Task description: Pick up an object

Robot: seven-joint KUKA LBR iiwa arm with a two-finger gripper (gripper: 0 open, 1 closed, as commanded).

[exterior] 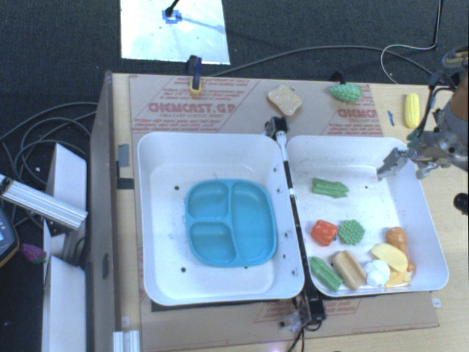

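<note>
My gripper [407, 166] hangs over the far right part of the right bin [429, 218], open, with nothing between its fingers. In that bin a green pea pod [330, 188] lies left of the gripper, apart from it. Closer to the front lie a red pepper [323, 232] and a green bumpy ball [351, 231]. Along the front wall sit a green cucumber [324, 273], a hot dog bun [349, 268], a white egg [377, 272], a yellow piece [389, 255] and an orange piece [396, 236].
The left bin [165, 196] holds a blue divided plate [231, 222]. Behind the bins, on the cardboard, lie a bread slice [284, 100], a green toy [346, 92] and a yellow corn cob [412, 110]. A clamp [195, 75] sits at the back edge.
</note>
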